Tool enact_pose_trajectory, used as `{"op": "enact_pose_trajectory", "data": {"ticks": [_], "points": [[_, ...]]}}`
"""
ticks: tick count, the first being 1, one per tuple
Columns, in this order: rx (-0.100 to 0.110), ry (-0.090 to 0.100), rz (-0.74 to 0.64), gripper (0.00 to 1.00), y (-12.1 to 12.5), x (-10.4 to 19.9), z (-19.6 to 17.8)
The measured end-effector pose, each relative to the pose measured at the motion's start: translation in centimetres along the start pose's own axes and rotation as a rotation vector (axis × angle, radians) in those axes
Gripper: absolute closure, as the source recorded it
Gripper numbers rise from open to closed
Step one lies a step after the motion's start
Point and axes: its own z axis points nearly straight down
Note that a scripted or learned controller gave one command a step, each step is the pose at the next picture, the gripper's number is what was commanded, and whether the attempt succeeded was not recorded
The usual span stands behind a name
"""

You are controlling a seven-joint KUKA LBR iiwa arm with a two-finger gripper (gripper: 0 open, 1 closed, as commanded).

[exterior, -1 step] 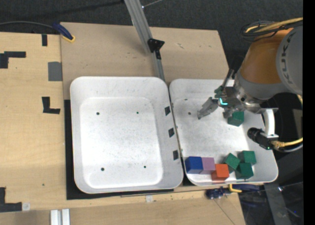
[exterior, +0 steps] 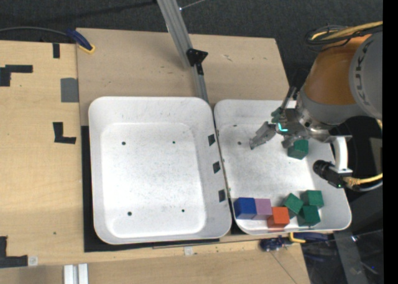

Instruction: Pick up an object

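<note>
My gripper (exterior: 277,140) hangs over the upper part of the right bin (exterior: 249,171), open, its fingers spread wide. One grey finger (exterior: 261,135) points down-left. A green block (exterior: 299,148) sits right by the other finger, on its outer side and not between the two; I cannot tell whether it touches. Along the bin's near edge lie a blue block (exterior: 245,207), a purple block (exterior: 263,206), an orange block (exterior: 280,215) and three green blocks (exterior: 306,207).
The left bin (exterior: 149,171) stands beside the right one, their rims meeting. A slanted metal bar (exterior: 180,28) crosses above the bench, ending near the bins' far edge. Cables and the arm's body (exterior: 339,90) crowd the right side.
</note>
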Motion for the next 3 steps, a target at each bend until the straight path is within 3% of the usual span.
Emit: {"op": "enact_pose_trajectory", "data": {"ticks": [2,3], "points": [[0.007,-0.001,0.002,0.00,0.2,0.5,11.0],[0.001,-0.001,0.002,0.00,0.1,0.6,10.9]]}}
